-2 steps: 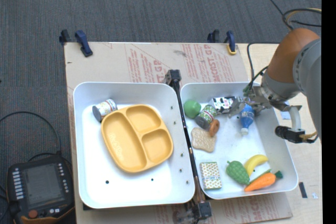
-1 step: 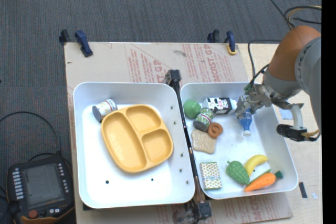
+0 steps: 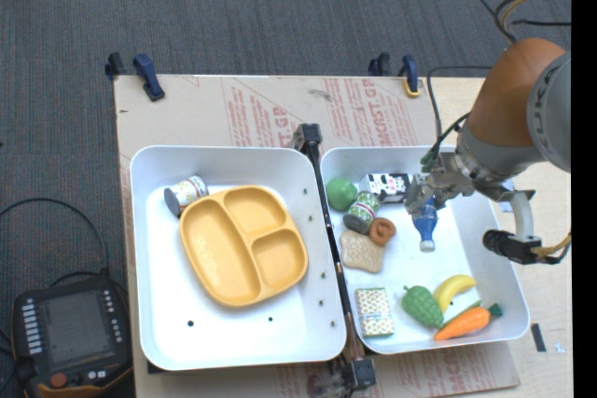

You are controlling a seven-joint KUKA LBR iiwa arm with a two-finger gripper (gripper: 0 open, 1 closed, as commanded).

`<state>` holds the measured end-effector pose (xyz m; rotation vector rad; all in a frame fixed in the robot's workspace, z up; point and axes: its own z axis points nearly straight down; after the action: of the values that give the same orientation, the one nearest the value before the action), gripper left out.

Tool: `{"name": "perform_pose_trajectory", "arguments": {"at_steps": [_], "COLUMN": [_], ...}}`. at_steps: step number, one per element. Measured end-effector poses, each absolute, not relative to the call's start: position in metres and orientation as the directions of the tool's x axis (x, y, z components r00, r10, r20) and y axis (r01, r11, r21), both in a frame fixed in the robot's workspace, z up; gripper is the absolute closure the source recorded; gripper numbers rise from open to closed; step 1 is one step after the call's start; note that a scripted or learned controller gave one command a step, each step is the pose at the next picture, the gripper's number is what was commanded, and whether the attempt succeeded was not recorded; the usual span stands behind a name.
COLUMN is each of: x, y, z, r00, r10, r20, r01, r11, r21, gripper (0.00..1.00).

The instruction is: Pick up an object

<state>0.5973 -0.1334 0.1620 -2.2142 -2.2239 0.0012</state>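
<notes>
While hovering: gripper (image 3: 422,200) sits over the blue bottle (image 3: 426,227) in the right bin (image 3: 499,267).
Jaws: cannot tell, wrist hides them.
Tip: descend straight, clear of the doughnut (image 3: 381,231).

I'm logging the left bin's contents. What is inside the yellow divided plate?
The yellow divided plate shows three bare compartments, nothing lying in any of them. A small can lies beside its upper left edge, outside it. Whatever the left bin has under the plate is covered.
</notes>
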Motion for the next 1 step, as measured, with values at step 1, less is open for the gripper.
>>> {"name": "perform_pose_trajectory", "arguments": {"at_steps": [1], "x": [0.5256], "y": [-0.0552], "z": [0.1864], "r00": [-0.004], "r10": [1.0], "r20": [0.002], "r01": [1.0], "r11": [0.004], "r21": [-0.005], "gripper": [1.0]}}
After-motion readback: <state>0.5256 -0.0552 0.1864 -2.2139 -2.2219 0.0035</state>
